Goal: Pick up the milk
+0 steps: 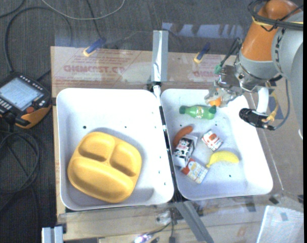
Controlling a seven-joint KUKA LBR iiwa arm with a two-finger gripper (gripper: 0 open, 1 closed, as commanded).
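Snack carton [195, 170] touching milk [183, 149].

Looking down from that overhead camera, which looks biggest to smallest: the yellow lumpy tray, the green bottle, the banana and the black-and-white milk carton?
1. Yellow tray, by far the largest.
2. Green bottle.
3. Banana and milk carton look about alike; I wouldn't rank them.

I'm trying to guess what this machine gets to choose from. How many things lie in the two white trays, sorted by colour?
Yellow: 2, a big moulded tray and a banana
Green: 1, a bottle
Red-brown: 1, a sausage
Black and white: 1, a milk carton
Red and white: 2, small cartons
Orange: 1, a small piece by the gripper, at
Total: 8
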